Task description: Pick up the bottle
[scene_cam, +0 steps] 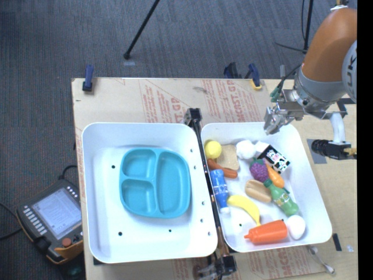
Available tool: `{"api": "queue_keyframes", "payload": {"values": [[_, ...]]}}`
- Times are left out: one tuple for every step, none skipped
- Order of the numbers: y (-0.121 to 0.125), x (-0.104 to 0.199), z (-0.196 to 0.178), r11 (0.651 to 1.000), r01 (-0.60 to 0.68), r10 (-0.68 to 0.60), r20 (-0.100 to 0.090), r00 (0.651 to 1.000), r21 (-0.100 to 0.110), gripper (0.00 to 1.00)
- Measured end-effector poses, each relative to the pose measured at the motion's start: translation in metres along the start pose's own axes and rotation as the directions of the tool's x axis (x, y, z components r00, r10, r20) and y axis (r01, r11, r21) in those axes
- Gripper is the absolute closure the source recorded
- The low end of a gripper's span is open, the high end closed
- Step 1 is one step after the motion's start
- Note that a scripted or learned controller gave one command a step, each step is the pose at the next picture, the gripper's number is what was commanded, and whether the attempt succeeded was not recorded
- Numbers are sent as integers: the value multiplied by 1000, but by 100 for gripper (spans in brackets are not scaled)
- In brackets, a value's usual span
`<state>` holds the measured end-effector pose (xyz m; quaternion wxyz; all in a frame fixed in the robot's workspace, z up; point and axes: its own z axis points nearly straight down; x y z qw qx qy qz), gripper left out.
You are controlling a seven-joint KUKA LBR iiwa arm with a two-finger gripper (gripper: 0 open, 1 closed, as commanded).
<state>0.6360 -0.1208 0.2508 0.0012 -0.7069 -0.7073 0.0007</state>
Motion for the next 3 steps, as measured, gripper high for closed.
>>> {"api": "queue_keyframes", "payload": {"values": [[0,1,-10,1000,3,-3,-1,1000,0,100],[-106,5,-128,1000,18,-18,2,1000,-5,100],[-160,-65,-215,988,-155,155,2,988,-7,100]]}}
